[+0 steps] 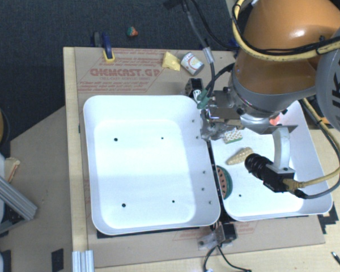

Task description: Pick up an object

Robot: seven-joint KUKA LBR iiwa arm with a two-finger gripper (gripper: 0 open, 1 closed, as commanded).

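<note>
Though the arm (283, 44) hangs low over the right bin (314, 152), nothing looks picked up yet. I cannot tell how the gripper (221, 123) is set (the big orange wrist hides most of it). A tan object (239, 155) lies in that bin, just beside the gripper. The left bin (96, 152) is beside it. Both sit on a cardboard-covered surface (124, 69) with dark carpet (39, 16) around.
</note>
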